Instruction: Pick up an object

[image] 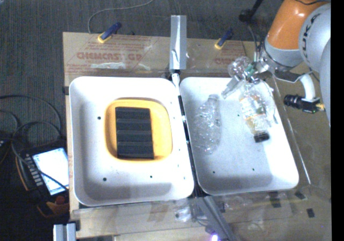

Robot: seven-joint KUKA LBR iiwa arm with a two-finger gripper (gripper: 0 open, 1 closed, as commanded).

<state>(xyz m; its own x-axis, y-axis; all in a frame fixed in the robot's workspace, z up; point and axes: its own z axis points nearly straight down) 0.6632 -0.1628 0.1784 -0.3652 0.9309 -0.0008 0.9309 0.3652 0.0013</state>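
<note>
The gripper (248, 73) hangs over the right bin (279, 172), its grasp impossible to tell. Two clear bottles (207, 125) lie unlifted; picking remains.

Two blue clamps (109, 32) pin the cardboard (107, 57).

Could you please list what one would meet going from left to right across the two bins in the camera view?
Left bin → yellow tray with a black ridged block → right bin → crushed clear plastic bottle → clear bottle with a dark cap, below the end effector.
</note>
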